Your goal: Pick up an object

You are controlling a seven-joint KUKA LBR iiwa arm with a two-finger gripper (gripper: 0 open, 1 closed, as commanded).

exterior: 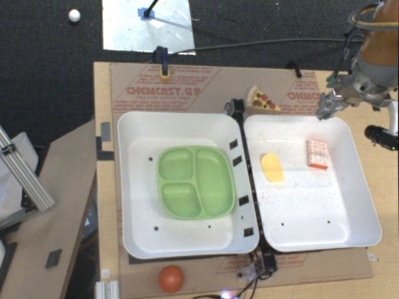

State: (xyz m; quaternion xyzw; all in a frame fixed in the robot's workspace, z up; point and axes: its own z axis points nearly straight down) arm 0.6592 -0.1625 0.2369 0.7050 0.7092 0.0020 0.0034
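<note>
Two white bins [187,245] [349,226]; one green divided plate [195,181]; one yellow block [272,167]; one small red-and-white box [317,154]; one pizza-slice toy [262,99]; one orange ball [171,278]; one white ball [74,15].

Two shallow white bins are sitting side by side: the left bin [134,185] is holding a pale green divided plastic tray [195,182], the right bin [349,185] a yellow oblong block [272,167] and a small red-and-white box [317,154]. The gripper [326,106] is hanging at the frame's upper right.
</note>
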